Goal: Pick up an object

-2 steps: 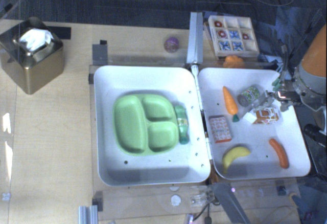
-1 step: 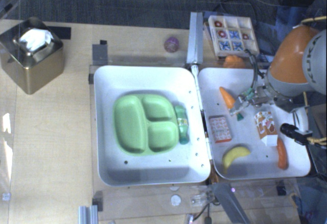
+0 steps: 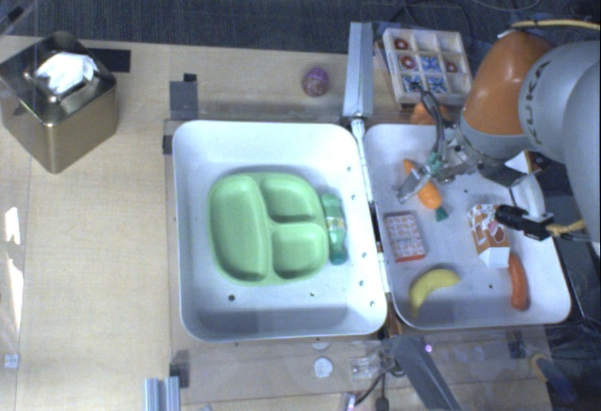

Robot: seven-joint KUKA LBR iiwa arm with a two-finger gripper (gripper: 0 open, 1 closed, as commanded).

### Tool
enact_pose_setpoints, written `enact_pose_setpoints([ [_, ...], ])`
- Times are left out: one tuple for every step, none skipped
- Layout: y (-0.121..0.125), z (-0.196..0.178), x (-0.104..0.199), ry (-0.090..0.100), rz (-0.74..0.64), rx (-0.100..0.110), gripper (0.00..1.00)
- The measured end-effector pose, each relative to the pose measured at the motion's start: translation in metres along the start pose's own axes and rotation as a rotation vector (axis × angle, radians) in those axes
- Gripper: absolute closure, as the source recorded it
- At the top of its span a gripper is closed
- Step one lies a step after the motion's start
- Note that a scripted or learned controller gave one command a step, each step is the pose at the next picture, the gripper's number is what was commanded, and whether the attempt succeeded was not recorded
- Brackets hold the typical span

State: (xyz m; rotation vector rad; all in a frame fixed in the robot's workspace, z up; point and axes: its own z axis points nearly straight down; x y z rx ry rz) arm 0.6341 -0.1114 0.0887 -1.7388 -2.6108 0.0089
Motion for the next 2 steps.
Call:
enact_pose_setpoints([
  [0.004,-0.014,-0.002,-0.01,-0.002,-0.015,1.0],
  [-0.016,-0.17,-0.013,-0.009,-0.059,-0.019,1.0],
])
